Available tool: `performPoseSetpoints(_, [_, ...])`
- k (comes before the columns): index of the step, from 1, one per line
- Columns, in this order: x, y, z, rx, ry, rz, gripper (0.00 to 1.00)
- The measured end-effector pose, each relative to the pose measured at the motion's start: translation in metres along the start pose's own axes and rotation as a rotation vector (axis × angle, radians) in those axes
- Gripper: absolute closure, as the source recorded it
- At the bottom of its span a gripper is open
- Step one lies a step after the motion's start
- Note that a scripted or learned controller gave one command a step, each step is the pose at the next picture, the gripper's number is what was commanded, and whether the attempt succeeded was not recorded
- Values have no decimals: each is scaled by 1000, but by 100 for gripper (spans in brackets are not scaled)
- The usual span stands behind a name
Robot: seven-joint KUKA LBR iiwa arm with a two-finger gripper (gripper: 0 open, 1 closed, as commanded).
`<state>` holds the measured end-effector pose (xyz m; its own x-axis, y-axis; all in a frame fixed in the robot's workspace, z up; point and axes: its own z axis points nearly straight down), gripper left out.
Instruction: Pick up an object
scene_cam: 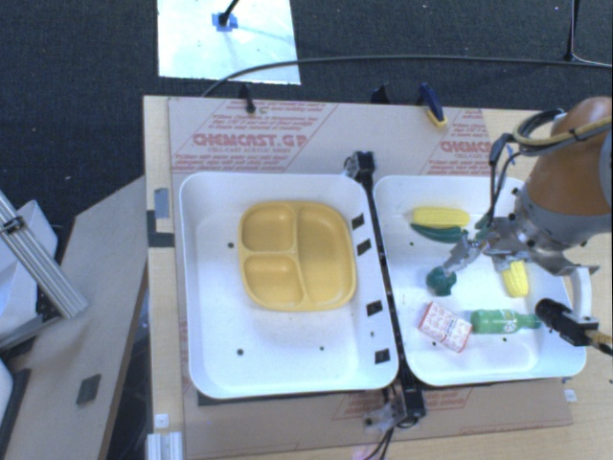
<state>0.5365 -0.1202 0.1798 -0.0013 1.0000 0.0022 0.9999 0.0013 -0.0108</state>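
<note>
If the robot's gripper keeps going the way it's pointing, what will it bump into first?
Probably the small dark green toy. The gripper points down and toward the left inside the right bin, and that toy sits just past its tip. Height is hard to judge from above, so it could pass over it.

The bench (topped with a printed sheet) bears two white bins side by side.

Arm: grey body, rounded joint housing, broad orange band above wrist. Black cable loops over top of orange section, runs down along wrist side. Wrist end carries metallic silver bracket and linkage parts. Gripper: 2 thin grey-silver fingers, small and blurred. Black cylindrical part projects low at arm's near side.
</note>
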Motion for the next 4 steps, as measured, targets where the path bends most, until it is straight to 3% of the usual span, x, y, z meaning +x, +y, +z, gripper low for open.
performPoseSetpoints(1, [0,3,-6,-12,-2,-2,0])
performPoseSetpoints(3, [-7,-2,95,-7,-1,0,0])
performPoseSetpoints(4, [-8,0,81,-13,-3,0,100])
